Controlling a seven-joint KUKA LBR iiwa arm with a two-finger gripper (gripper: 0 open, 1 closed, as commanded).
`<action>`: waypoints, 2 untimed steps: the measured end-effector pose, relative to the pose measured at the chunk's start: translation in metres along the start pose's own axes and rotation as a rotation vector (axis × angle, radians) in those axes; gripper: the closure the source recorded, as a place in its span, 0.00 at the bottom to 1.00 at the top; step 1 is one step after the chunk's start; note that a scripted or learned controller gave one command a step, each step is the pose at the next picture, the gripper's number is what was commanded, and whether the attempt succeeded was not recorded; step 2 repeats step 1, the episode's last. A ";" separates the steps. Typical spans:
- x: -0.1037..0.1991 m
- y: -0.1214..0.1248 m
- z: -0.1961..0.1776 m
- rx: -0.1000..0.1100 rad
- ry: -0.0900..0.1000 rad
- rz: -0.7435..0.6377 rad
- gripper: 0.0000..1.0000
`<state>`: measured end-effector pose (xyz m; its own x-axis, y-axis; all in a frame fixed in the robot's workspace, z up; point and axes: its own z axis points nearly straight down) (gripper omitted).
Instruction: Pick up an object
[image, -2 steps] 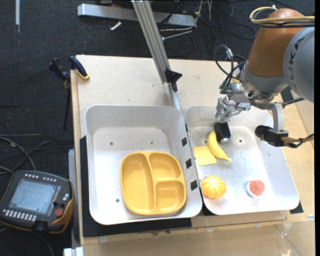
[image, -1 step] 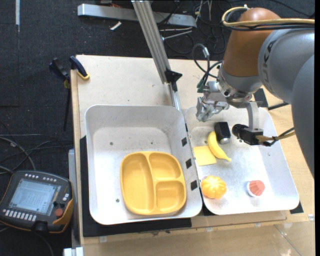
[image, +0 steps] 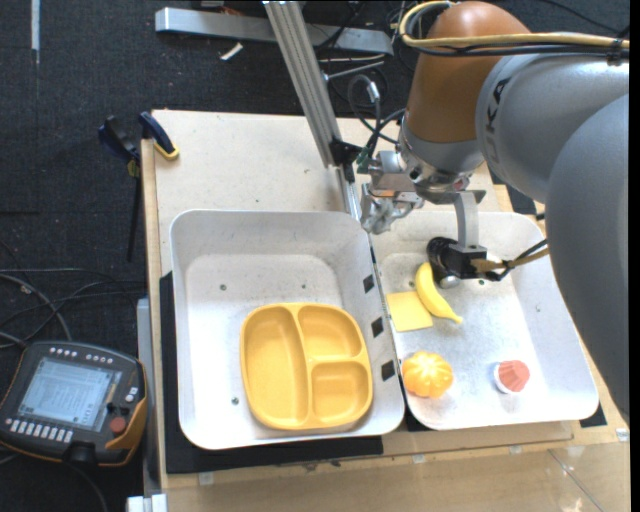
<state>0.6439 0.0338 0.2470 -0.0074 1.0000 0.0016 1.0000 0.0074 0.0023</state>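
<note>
Gripper (image: 385, 208) hangs over rear rim between bins, open or shut can't tell. Banana (image: 438, 295) nearest, in right bin (image: 560, 390), just beside yellow square (image: 410, 311). Looks light, smooth, curved, probably rigid; may slip, so pinch across middle

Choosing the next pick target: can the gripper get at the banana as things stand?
Probably yes: the banana lies uncovered in the right bin, close to the gripper, with nothing on top.
</note>
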 end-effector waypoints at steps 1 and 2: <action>0.058 -0.003 0.000 0.001 0.000 -0.001 1.00; 0.058 -0.003 0.000 0.001 0.000 -0.001 1.00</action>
